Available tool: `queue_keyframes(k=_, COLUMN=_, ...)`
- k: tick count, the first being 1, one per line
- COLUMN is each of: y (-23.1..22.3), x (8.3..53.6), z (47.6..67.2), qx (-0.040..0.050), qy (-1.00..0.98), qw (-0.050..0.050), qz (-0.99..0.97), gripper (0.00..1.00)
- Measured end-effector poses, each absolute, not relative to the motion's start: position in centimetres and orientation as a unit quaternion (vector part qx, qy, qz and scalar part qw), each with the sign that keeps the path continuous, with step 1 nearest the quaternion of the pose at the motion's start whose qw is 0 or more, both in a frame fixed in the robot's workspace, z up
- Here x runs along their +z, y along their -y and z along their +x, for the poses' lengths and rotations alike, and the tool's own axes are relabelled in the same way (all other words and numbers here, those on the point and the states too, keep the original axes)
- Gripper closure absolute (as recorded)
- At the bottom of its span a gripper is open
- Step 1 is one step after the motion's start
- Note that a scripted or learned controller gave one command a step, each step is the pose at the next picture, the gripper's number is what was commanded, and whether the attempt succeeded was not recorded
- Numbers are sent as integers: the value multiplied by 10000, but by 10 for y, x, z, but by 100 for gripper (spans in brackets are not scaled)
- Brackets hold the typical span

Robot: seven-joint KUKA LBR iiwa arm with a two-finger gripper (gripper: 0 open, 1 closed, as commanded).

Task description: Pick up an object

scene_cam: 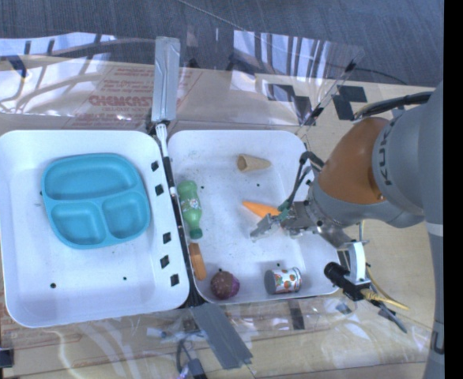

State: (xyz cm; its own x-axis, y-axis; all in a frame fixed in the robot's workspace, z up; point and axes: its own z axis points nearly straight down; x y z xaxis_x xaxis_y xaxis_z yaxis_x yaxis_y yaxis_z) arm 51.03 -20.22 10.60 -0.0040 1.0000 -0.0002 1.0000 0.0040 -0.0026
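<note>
My gripper point(272, 221) is low in the right bin point(216, 144), right of its middle, reaching in from the right. An orange carrot point(257, 208) lies just up and left of it, its right end touching or nearly touching the gripper. A tan cone point(253, 163) lies further back. A small printed can point(283, 279) lies near the bin's front wall, below the gripper.
Along the right bin's left wall lie a green bottle point(189, 208), a small orange-brown piece point(197, 260) and a dark red ball point(224, 283). The left bin point(26, 290) holds a blue divided tray point(95, 198). The arm covers the right bin's right side.
</note>
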Motion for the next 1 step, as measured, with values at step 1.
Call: queue_keyframes(k=1, y=175, x=92, z=565, qx=2, qy=7112, qw=9, qz=-7030, gripper=0)
